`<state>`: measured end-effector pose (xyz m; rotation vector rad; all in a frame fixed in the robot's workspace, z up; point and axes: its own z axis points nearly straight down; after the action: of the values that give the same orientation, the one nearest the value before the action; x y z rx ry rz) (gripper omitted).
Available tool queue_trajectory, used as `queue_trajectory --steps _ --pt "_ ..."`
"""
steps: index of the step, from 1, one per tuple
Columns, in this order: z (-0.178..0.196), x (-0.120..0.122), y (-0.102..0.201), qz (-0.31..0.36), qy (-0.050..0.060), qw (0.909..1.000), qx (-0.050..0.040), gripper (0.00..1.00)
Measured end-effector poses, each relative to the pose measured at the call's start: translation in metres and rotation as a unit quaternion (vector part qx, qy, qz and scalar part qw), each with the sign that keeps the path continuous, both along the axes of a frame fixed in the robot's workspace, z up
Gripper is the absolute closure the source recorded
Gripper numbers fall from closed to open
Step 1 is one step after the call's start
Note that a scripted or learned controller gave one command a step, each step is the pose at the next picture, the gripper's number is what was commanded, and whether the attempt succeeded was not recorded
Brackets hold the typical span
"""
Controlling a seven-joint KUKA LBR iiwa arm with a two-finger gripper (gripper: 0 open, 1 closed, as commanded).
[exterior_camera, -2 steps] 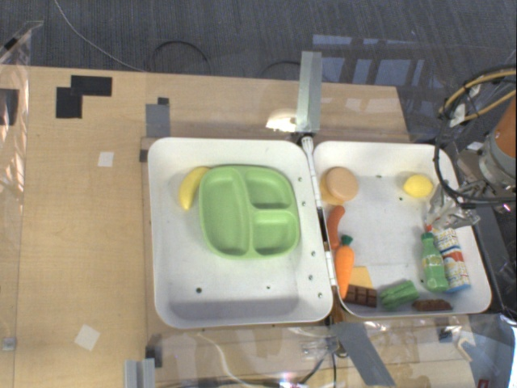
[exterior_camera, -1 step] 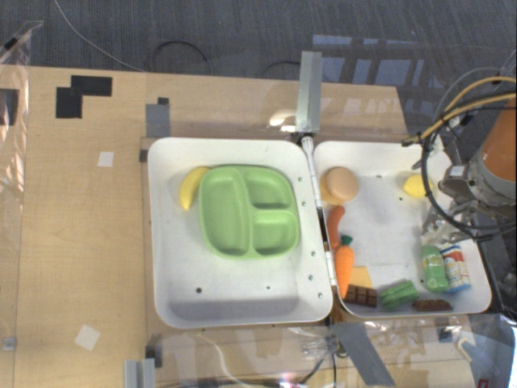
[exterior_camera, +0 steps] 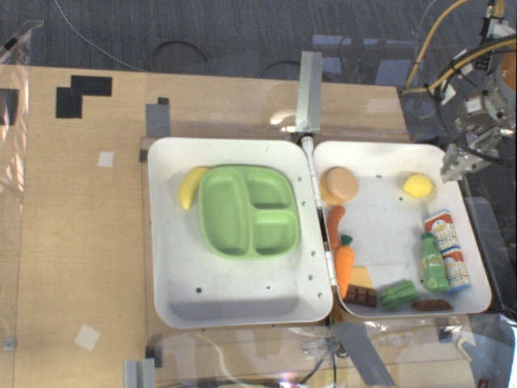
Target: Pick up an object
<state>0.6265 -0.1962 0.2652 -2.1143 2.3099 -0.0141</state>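
Your pincer (exterior_camera: 457, 165) hangs over the right bin's (exterior_camera: 380, 217) top-right rim, grip state I cannot tell, nearest the lemon (exterior_camera: 418, 186), which being round may roll away from an off-centre pinch.

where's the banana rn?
The banana lies in the left bin, toward its upper left, curved against the left edge of the green divided plate.
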Motion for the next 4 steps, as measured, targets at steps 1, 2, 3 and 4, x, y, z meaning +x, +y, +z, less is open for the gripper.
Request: queue_trajectory --steps 1,2,3,4 --pt "-0.075 0.013 -0.008 0.182 0.005 0.9833 0.0004 1.0" --pt "-0.073 0.014 -0.008 0.181 0.003 0.9835 -0.0005 0.0" --pt "-0.175 0.001 -0.002 0.195 0.0 0.9808 -0.0032 0.0" --pt "-0.175 -0.037 0.003 0.312 0.001 0.95 -0.004 0.0"
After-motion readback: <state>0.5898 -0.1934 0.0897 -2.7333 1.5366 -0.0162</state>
